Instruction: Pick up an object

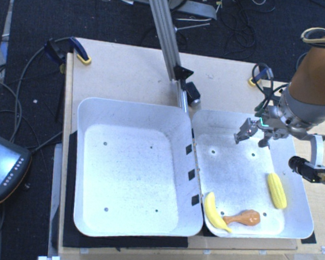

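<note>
Plywood table [133, 74] on dark carpet, cables around. Pincer [252, 136] spread open, holding nothing, above right bin [236, 169]; corn cob [277, 190], banana [214, 212], drumstick [244, 218] lie nearer the front.

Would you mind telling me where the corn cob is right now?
The corn cob lies near the right bin's right wall, up and right of the drumstick.

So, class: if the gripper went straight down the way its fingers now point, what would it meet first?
Probably the bare floor of the right bin. The gripper hangs over its upper part, well away from the corn cob, banana and drumstick. Depth is hard to judge here.
</note>
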`<state>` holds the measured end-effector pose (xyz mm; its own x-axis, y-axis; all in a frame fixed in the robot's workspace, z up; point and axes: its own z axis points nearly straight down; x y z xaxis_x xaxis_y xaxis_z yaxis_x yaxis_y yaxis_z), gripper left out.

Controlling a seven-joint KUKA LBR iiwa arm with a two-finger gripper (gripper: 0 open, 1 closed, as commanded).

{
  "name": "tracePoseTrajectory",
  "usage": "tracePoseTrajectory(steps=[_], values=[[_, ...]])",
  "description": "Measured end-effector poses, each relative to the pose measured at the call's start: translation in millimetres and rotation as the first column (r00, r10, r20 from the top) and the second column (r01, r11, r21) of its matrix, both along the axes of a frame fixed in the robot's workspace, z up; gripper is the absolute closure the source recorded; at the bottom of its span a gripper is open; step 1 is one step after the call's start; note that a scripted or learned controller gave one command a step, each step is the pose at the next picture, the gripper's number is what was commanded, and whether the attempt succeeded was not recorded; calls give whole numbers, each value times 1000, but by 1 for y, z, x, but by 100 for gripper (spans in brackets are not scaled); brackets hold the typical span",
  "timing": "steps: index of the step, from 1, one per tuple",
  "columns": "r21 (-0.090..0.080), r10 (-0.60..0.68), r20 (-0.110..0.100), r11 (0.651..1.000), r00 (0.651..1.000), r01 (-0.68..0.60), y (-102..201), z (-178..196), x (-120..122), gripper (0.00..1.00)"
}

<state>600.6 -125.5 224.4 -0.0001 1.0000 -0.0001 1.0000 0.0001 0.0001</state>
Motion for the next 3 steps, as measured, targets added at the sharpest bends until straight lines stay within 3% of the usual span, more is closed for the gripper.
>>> tracePoseTrajectory(steps=[1, 3], values=[[0, 0, 0, 1000, 1000, 0, 0, 0, 0, 0], [1, 0, -4, 1000, 1000, 0, 9, -91, -7, 0]])
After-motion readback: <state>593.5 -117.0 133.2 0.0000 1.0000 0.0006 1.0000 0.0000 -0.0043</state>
